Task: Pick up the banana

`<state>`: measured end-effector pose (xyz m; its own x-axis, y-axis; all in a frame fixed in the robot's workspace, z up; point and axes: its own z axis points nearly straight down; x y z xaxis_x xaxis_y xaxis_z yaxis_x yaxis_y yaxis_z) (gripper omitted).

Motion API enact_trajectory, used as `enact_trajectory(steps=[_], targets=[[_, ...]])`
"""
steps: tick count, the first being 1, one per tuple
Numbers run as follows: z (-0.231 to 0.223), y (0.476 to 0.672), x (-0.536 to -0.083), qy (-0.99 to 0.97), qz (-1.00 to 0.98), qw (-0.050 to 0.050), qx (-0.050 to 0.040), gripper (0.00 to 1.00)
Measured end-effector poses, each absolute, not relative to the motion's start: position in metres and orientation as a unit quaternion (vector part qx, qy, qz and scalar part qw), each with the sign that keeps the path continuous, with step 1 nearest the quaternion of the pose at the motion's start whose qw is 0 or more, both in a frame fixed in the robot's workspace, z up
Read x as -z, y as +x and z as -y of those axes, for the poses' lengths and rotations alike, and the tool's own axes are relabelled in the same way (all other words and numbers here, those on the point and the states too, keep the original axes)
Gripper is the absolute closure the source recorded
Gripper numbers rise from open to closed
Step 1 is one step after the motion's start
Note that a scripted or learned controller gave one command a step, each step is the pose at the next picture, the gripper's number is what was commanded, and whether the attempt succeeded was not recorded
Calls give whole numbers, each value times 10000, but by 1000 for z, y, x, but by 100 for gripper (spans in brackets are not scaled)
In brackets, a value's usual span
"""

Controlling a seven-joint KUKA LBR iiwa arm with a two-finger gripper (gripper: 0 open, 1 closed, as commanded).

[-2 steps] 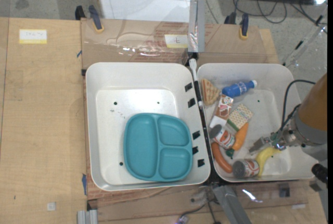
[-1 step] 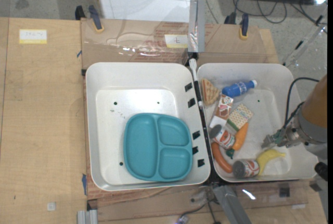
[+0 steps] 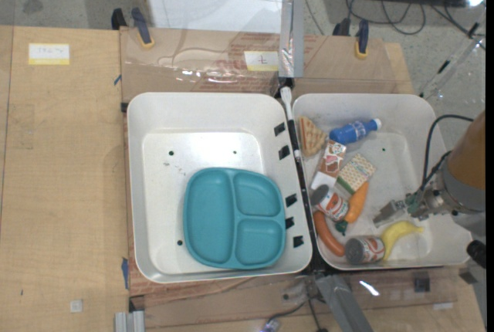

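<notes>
A wooden bench (image 3: 62,168) is shown carrying two shallow white bins side by side, the left bin (image 3: 147,168) holding a teal divided plate (image 3: 233,218) and the right bin (image 3: 432,118) crowded with toy groceries. The grey arm (image 3: 467,168) is seen reaching in from the right, its orange band visible above the wrist, with the hand (image 3: 395,210) lowered into the right bin just above the banana (image 3: 401,234). The banana is seen lying flat on the bin floor near the front right corner, beside a small can (image 3: 365,249) and close to a red sausage (image 3: 328,234). Further back, a carrot (image 3: 356,201), a blue bottle (image 3: 355,130) and a pizza slice (image 3: 312,136) are scattered. Whether the hand is open or closed cannot be told at this size, and nothing is seen held in it. The task is judged to be at the approach stage: the hand has been brought near the fruit, but the grasp and the lift are both left to be done.
</notes>
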<state>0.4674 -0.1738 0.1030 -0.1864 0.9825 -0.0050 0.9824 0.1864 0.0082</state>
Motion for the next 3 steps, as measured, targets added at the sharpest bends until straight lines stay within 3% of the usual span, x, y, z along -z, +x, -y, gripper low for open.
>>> enact_trajectory(steps=[1, 2, 3], targets=[[142, 467, -92, 6168, -7871, 11, -8, 0], [192, 467, -93, 6032, -7976, 35, -4, 0], [94, 467, -92, 6230, -7822, -1, -8, 0]])
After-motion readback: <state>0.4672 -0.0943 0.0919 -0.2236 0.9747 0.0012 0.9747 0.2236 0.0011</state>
